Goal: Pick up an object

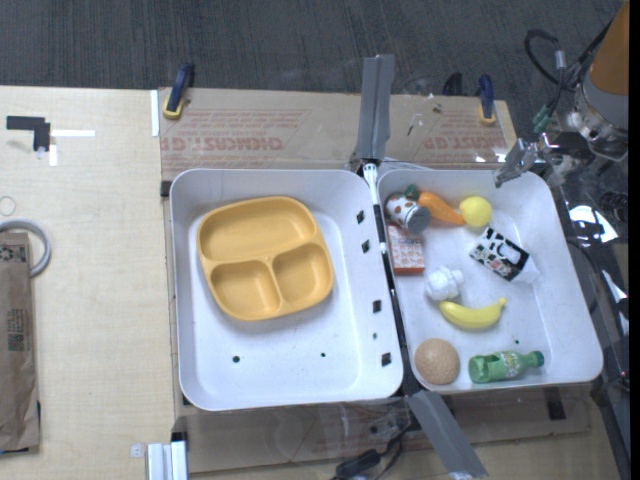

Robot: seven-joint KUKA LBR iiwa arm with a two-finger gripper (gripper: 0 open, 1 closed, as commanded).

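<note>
So the gripper (515,160) is hanging up at the far right corner of the right bin (560,268), just outside the rim, and honestly I can't tell how its jaws are sitting, it's too small and cluttered with cables up there. Nothing is showing between them, so I'm reading this as the approach step: no object picked yet and the arm (610,58) is waiting off to the side. Next move, I'm guessing, is swinging in over the bin and coming down on one thing cleanly. Closest to it are the lemon (476,210) and the carrot (440,208), with a little round can (403,209) touching the carrot's end against the divider. Further in, a black and white carton (499,255) is lying tilted, a white toy (443,284) is sitting just above the banana (473,314), and a red box (407,252) is lying along the left wall. Nearest the camera are a brown ball (437,361) and a green bottle (505,365) on its side. The crowding is the annoying bit, lots of neighbours nearly touching. The left bin (290,368) is just holding a yellow divided plate (265,257), well apart from all this.
</note>
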